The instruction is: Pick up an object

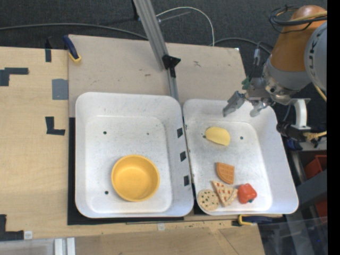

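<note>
Nothing has been lifted yet, as far as this view shows. At the upper right of the frame the gripper (245,106) hangs over the top edge of the right bin (280,193), its two grey fingers (232,104) spread apart with bare air between them. All the candidates for picking lie lower in that same bin: a pale yellow lemon-shaped piece (218,136) near the bin's upper middle, closest to the gripper though apart from it; an orange waffle-like piece (225,172) further down; and along the bottom edge a round cookie (207,200), a pizza slice (225,193) touching it, and a red pepper-like piece (246,194) just beside the slice. The left bin (85,142) holds a yellow bowl (135,178) in its lower half, well apart from the arm. My judgement is that the task stands at its start: the approach, the descent, the closing of the fingers and the lift all remain. The yellow piece looks the likeliest target, being nearest, though its rounded shape could slip from a loose pinch.
</note>
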`<state>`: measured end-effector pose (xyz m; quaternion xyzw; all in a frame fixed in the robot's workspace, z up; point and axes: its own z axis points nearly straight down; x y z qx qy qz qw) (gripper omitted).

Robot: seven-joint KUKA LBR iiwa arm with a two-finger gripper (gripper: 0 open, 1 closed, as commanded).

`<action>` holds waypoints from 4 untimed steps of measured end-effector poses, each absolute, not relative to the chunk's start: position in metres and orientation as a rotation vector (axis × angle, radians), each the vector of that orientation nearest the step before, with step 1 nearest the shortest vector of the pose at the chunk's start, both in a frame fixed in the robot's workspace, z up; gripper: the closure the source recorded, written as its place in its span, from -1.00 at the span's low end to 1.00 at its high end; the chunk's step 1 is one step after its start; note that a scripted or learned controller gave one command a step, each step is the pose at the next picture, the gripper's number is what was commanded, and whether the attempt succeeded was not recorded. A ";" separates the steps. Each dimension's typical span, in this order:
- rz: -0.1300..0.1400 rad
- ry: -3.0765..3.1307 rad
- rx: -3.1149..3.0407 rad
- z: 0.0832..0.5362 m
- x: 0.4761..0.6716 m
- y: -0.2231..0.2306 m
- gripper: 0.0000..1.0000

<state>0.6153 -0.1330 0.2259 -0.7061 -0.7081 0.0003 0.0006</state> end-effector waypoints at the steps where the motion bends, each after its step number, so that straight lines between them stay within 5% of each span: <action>1: 0.001 -2.224 -2.218 0.226 0.615 -0.133 -1.00; 4: 0.003 -2.224 -2.219 0.087 0.605 -0.143 -1.00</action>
